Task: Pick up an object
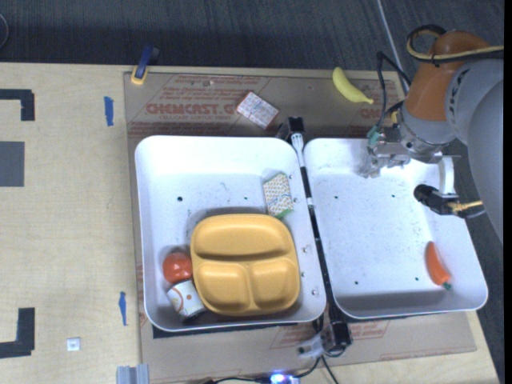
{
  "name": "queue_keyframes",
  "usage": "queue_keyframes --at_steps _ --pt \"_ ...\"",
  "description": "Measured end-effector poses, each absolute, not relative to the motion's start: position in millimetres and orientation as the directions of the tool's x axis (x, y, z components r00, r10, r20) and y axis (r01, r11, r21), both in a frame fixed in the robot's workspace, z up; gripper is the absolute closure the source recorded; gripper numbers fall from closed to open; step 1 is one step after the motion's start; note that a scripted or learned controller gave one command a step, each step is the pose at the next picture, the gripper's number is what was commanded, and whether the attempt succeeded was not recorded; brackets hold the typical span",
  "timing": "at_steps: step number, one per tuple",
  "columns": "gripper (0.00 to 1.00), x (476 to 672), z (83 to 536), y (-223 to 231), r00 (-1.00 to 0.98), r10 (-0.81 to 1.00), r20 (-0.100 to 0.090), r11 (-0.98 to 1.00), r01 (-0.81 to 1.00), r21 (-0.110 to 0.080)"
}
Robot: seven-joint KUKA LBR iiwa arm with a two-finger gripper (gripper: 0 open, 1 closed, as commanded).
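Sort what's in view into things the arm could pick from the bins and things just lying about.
Pickable, in the bins:
yellow plastic compartment tray
red-orange ball
small patterned packet
orange carrot-shaped toy
end effector over the right bin

Lying about, outside the bins:
yellow banana
printed card
blue-yellow clamp

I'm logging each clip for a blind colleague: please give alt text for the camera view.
The gripper hangs over the back of the right bin, where a carrot lies far from it at the front right. The left bin holds a yellow divided tray, a tomato and a small packet.
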State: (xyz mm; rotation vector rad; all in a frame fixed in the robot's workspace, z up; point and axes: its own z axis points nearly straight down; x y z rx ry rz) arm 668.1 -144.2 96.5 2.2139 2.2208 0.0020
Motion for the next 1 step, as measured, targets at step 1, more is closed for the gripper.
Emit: queue_keyframes --at_steps 1 --pt "1.00 667.5 186.0 -30.2 -0.003 1.000 0.001 0.003 1.000 0.004"
